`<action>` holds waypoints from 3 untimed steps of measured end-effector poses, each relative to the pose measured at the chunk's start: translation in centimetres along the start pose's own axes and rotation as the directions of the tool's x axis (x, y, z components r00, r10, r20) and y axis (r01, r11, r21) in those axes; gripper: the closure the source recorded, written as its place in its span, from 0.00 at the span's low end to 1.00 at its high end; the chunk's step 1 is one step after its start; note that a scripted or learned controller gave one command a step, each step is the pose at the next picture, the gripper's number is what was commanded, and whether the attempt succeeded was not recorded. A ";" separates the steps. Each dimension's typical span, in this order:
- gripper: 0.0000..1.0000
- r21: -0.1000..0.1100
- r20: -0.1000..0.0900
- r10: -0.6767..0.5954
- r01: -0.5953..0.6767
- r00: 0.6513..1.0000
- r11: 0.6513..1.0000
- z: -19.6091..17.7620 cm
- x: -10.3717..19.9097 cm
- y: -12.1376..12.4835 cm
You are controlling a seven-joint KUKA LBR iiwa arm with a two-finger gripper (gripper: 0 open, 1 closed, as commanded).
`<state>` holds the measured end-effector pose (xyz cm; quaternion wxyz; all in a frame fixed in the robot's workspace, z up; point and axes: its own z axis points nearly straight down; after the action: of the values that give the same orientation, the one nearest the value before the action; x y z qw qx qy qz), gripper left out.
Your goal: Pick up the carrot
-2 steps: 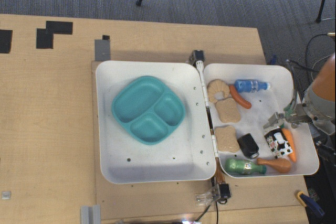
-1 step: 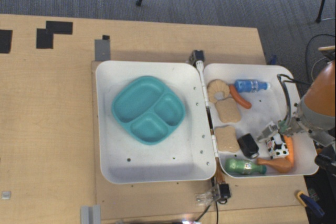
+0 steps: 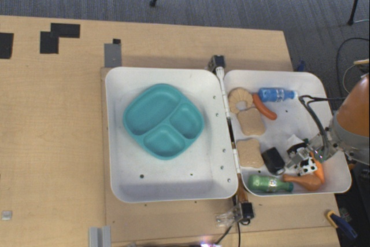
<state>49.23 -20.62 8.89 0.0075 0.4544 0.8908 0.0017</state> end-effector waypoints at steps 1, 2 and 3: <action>1.00 -0.012 0.006 0.000 0.000 1.000 1.000 -1.3 -0.1 0.6; 1.00 -0.020 0.012 -0.002 0.002 1.000 1.000 -2.5 -0.2 1.1; 1.00 -0.017 -0.018 -0.530 0.530 0.848 0.848 -0.1 -2.0 4.8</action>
<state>54.30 -19.40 9.04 0.0004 0.1910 0.9815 0.0098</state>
